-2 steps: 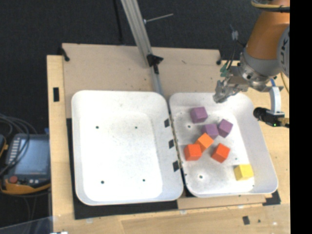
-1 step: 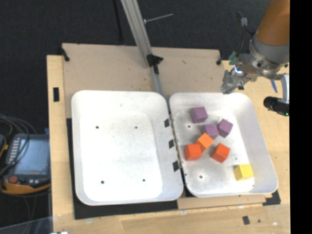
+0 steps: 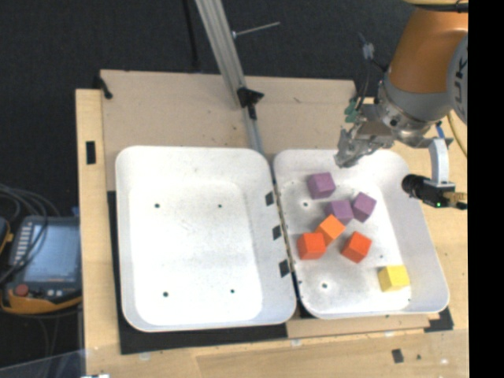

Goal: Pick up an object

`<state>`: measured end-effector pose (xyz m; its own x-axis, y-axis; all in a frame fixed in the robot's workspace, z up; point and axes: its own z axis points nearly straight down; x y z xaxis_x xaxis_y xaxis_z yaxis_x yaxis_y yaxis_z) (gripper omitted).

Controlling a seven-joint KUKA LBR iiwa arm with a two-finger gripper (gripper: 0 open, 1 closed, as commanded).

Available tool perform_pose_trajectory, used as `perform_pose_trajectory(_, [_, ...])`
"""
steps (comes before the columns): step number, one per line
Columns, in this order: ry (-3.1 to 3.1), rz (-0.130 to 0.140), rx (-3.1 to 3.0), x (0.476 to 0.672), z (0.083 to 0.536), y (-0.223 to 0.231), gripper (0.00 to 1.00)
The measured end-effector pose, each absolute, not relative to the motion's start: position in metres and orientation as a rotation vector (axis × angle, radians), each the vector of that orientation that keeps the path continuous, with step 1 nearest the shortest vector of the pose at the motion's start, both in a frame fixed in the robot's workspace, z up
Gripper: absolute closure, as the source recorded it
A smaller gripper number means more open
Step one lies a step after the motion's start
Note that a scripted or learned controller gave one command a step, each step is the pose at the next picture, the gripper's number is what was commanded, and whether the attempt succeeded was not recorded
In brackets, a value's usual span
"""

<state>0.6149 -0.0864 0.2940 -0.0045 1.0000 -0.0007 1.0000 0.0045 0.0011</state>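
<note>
Seven plain blocks [image 3: 340, 228], unlabelled, right bin [image 3: 417, 290], gripper [image 3: 346, 157] above

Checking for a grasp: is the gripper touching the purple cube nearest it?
Apart. The camera view shows bare white bin floor between the gripper and the purple cube.

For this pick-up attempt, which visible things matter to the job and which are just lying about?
Job:
three purple foam cubes
three orange foam cubes
yellow foam cube
right white plastic bin
tool

Lying about:
left white plastic bin
grey handheld pendant
slanted metal pole
</note>
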Motion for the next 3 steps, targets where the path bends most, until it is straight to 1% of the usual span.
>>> perform_pose_trajectory(1, [2.227, 0.000, 2.216, 0.602, 0.277, -0.044, 1.00])
perform_pose_trajectory(2, [2.230, 0.003, 2.214, 0.589, 0.281, 0.006, 1.00])
perform_pose_trajectory(3, [2.230, 0.001, 2.214, 0.582, 0.277, 0.059, 1.00])
